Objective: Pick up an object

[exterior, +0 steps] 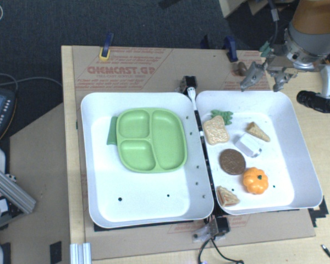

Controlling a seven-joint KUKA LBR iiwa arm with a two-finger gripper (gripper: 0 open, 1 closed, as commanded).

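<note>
Right bin (297,125), pincer (265,77) spread open, empty

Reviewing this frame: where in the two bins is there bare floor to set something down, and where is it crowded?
Left bin: bare floor in front of and left of the green divided plate. Right bin: open strip along its right wall, beyond the orange pumpkin and wedge. Crowded: the right bin's left half, from cracker past brown cookie to the near corner.
</note>
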